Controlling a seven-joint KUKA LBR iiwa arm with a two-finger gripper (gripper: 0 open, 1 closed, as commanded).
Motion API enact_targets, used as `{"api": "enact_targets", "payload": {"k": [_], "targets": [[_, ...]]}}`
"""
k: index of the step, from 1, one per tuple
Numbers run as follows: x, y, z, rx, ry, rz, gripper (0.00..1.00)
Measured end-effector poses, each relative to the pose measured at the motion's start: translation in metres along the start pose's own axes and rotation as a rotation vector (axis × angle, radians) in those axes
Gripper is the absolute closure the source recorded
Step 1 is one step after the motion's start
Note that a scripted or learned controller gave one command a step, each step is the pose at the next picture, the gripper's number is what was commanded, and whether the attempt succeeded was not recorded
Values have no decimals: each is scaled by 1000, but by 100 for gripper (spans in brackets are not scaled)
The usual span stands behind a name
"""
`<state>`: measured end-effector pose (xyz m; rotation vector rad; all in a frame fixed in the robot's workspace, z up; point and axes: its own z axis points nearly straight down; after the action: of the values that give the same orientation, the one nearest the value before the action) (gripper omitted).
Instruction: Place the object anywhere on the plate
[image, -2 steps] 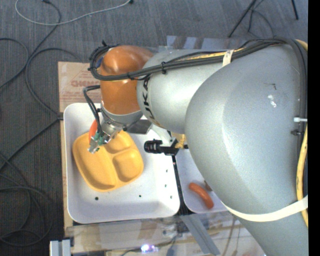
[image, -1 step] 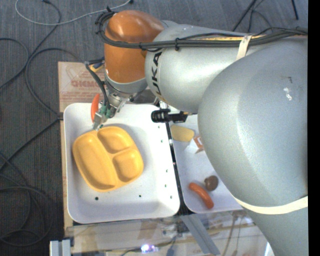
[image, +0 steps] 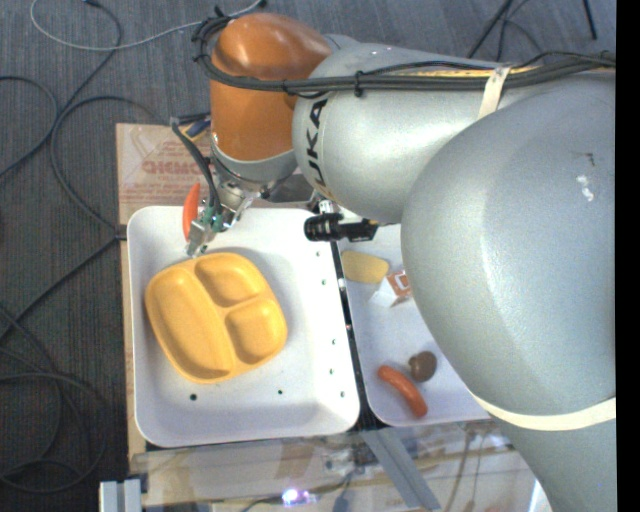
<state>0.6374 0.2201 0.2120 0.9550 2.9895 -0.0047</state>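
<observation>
Sausage, orange-red and slim (image: 402, 390), lies nearest the camera at the front of my right-hand shallow white bin (image: 385, 330), with a small brown rounded lump (image: 422, 366) just behind it; both look like spares, left where they cause no trouble. Further back in that bin sit a pale yellow wedge like a slice of cheese (image: 364, 266) and a small white-and-orange piece (image: 400, 285), half tucked under my grey arm (image: 480, 200).

Across the dividing rim, the left-hand shallow white bin (image: 310, 400) carries the yellow plastic plate with three compartments (image: 216, 315), set a little askew towards the bin's left side. That leaves bare floor to its right, so a drop has to be aimed with care.

Beyond the plate's far edge hangs my claw (image: 203, 232), pointing down at the bin's back left corner, just off the plate's rim. I cannot tell whether its jaws are apart or together; they are too small and cluttered to read. Touching it on the left is an orange-red elongated object like a small carrot (image: 190, 204), upright against the bin's far rim. I judge this to be the task's thing, but whether I have it or it merely sits beside me, I cannot say. It is not on the plate yet.

The wooden surface (image: 150, 165) shows behind the bin.
</observation>
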Motion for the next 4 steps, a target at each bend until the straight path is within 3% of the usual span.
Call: {"api": "enact_targets", "payload": {"k": [1, 2, 4], "targets": [[-15, 19, -11, -1, 3, 279, 100], [-15, 16, 49, 1, 2, 106, 100], [-15, 17, 31, 2, 1, 105, 100]]}}
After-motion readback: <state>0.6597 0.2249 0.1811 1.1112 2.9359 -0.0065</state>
